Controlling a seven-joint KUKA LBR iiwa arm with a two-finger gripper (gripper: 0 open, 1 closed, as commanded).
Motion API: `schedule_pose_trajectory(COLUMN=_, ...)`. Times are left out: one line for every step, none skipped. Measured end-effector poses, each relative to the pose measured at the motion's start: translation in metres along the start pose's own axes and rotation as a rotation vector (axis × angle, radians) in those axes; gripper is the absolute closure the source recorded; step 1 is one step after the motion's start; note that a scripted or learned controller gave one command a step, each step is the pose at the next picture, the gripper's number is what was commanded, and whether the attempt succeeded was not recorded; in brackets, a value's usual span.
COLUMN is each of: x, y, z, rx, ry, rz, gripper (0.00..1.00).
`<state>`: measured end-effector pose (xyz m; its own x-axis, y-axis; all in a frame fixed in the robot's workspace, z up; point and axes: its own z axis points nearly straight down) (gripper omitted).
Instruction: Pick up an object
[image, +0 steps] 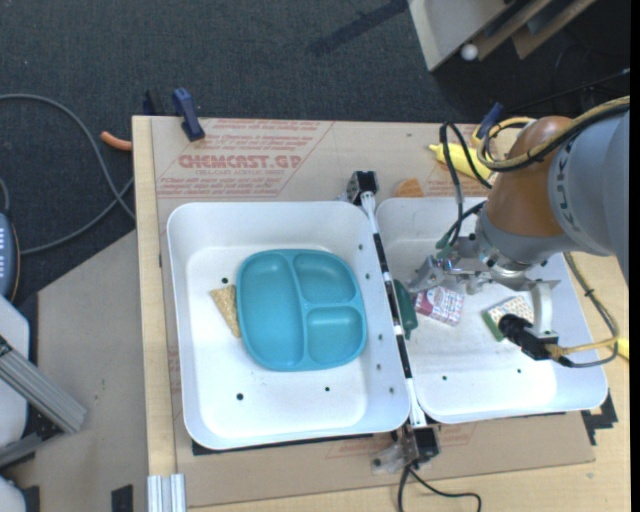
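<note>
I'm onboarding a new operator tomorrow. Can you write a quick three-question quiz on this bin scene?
1. True or false: the teal divided plate lies in the left bin.
2. What pokes out from under the plate's left edge? A) a tan cracker-like piece B) a spoon C) a cup
3. Which bin is the gripper over?

Key: 1. true. 2. A, the tan piece. 3. The right bin, near a pink-patterned packet.

Dark carpet floor (250, 50) surrounds the wooden bench (300, 150); a grey cable (95, 150) loops at nine o'clock.
</note>
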<state>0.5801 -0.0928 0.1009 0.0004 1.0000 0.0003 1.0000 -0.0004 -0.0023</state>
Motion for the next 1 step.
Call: schedule_pose_trajectory(x=-0.0354, y=0.0711, z=0.0107, rx=-0.003, ry=-0.001, rz=-0.001, gripper=0.0)
